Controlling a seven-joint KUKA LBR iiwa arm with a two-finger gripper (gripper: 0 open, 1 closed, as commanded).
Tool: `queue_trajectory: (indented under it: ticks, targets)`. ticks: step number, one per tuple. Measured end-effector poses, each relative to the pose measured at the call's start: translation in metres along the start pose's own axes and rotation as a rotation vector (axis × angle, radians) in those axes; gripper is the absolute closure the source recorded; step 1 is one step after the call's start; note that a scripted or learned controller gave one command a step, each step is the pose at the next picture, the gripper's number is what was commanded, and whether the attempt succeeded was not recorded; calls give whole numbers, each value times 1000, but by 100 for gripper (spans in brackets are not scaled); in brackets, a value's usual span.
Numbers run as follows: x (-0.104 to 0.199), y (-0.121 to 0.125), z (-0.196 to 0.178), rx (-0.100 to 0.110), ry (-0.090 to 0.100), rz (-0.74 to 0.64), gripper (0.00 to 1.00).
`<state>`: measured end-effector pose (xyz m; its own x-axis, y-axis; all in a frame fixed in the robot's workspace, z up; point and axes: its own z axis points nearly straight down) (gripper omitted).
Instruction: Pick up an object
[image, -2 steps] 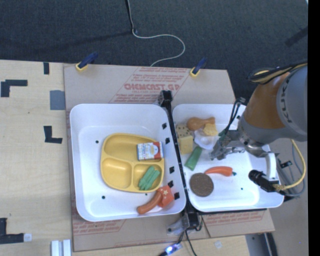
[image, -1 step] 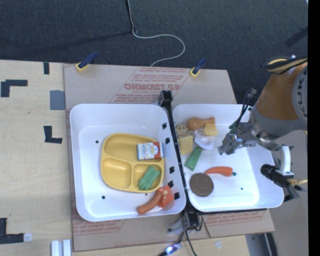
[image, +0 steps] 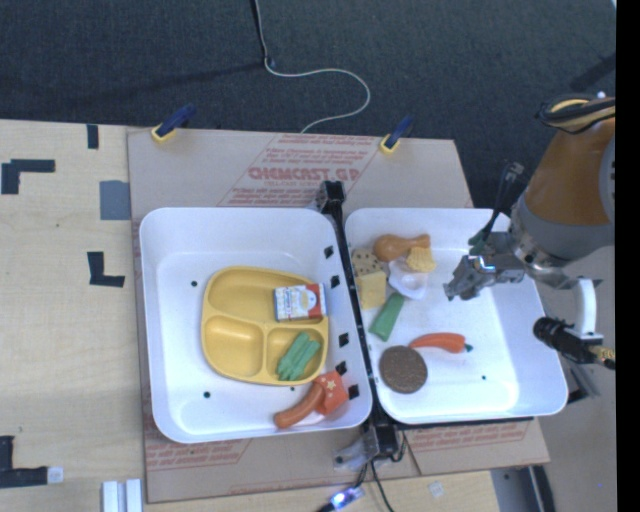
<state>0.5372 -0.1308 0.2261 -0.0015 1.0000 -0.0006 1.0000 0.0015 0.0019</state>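
My gripper (image: 462, 284) hangs over the right bin (image: 500, 390), near its right-hand middle, with nothing visibly held. Left of it lies a cluster: a brown chicken drumstick (image: 395, 244), a yellow cheese wedge (image: 422, 260), a white piece (image: 408, 281), a holed cheese block (image: 368, 281) and a green stick (image: 386, 315). In front of the gripper lie an orange carrot (image: 438, 342) and a round brown cookie (image: 403, 369).
The left bin (image: 170, 400) holds a yellow divided tray (image: 225, 345) bearing a small carton (image: 298, 301) and green beans (image: 298, 356). A sausage (image: 300, 408) and a red-orange piece (image: 331, 390) lie at that bin's front right. Black clips run along the divider between the bins.
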Motion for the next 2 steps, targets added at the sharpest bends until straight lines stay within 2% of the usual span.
queue_trajectory:
  ticks: [1,2]
  targets:
    - [44,29,12,3,2,-5,100]
    - [78,43,-8,1,2,-4,100]
